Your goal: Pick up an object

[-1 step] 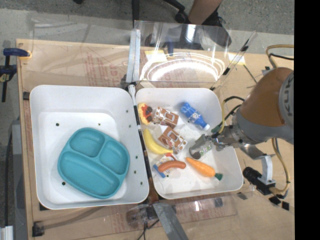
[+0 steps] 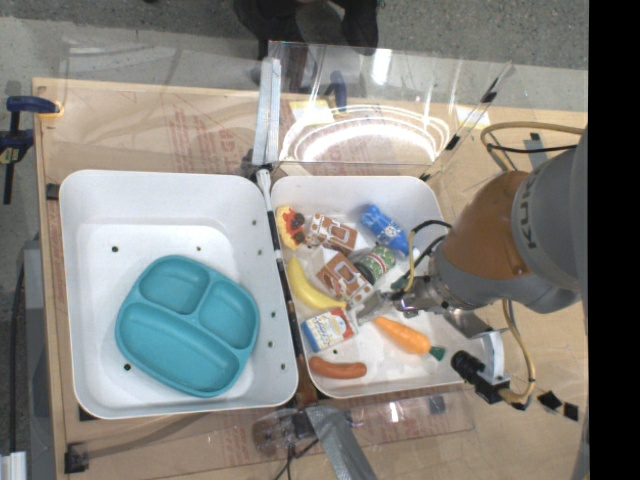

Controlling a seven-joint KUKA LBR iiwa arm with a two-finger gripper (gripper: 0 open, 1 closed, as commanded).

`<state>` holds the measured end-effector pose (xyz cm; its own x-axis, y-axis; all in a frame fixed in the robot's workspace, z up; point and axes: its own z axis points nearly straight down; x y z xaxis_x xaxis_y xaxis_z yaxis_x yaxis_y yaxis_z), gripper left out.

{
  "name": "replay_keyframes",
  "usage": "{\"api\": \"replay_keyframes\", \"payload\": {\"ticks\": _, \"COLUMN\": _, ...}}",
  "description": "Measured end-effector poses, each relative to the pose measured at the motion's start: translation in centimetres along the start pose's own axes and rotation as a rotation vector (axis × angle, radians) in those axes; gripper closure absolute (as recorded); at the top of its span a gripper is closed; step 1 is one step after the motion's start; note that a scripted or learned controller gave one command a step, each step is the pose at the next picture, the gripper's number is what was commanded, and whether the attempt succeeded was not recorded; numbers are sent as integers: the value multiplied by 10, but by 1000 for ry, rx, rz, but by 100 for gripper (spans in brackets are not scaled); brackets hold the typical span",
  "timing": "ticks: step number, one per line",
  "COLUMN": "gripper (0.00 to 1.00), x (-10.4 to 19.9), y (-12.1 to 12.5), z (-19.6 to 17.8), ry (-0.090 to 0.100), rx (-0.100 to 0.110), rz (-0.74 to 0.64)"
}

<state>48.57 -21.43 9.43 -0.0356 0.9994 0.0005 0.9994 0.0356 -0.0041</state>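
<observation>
The right bin (image 2: pixel 425 200) holds several toy foods: a yellow banana (image 2: pixel 305 286), an orange carrot (image 2: pixel 408 336), a red sausage (image 2: pixel 338 369), a small milk carton (image 2: pixel 328 328), two brown snack packs (image 2: pixel 343 276), a green can (image 2: pixel 380 263) and a blue pack (image 2: pixel 385 228). My gripper (image 2: pixel 382 306) reaches down into this bin from the right. It sits low among the items, between the brown pack, the carton and the carrot. Nothing is visibly lifted.
The left bin (image 2: pixel 90 218) carries a teal divided plate (image 2: pixel 187 323). A clear plastic guard (image 2: pixel 365 118) stands behind the right bin. Cables (image 2: pixel 520 383) trail at the arm's lower right. A metal divider (image 2: pixel 268 118) runs between the bins.
</observation>
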Motion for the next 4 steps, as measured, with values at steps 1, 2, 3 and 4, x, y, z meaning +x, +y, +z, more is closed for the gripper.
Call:
{"api": "replay_keyframes", "payload": {"ticks": 1, "gripper": 100, "x": -2, "y": 0, "z": -11, "ry": -1, "rx": -1, "rz": -1}}
{"api": "replay_keyframes", "payload": {"ticks": 2, "gripper": 0, "x": -2, "y": 0, "z": -11, "ry": -2, "rx": -1, "rz": -1}}
{"api": "replay_keyframes", "payload": {"ticks": 3, "gripper": 0, "x": -36, "y": -5, "z": 5, "ry": 8, "rx": -6, "rz": 6}}
{"api": "replay_keyframes", "payload": {"ticks": 4, "gripper": 100, "x": -40, "y": -6, "z": -5, "ry": 4, "rx": -3, "rz": 8}}
